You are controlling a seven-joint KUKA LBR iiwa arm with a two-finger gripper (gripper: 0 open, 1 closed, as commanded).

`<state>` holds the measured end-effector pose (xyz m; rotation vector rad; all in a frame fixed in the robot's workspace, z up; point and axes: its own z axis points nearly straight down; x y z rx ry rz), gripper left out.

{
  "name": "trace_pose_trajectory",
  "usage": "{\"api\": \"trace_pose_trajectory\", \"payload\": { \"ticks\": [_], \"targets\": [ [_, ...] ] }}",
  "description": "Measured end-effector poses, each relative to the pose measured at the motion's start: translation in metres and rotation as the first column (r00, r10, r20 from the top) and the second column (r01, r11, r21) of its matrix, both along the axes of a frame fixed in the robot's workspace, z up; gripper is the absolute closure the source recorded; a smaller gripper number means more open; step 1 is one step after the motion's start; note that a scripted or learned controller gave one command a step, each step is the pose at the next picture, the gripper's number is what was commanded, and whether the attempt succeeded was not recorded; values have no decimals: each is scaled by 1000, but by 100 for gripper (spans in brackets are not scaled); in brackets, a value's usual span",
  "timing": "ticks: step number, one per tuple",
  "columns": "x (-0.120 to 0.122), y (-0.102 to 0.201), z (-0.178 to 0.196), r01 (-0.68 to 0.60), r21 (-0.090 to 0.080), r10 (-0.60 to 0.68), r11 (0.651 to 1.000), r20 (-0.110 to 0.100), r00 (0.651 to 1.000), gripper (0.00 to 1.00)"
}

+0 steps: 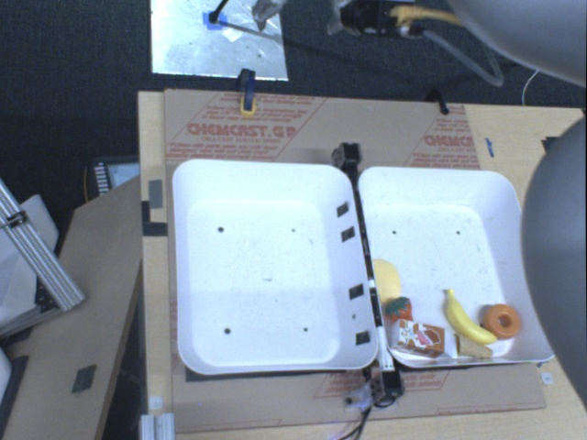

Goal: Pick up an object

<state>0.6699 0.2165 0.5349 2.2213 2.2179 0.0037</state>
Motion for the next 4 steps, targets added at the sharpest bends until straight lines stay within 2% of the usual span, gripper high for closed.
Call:
{"api": "trace_pose_trajectory", "payload": {
  "ticks": [4],
  "targets": [
    [-2, -3, 0, -1, 0, 1, 1000, -2, 1000, 0]
  ]
}}
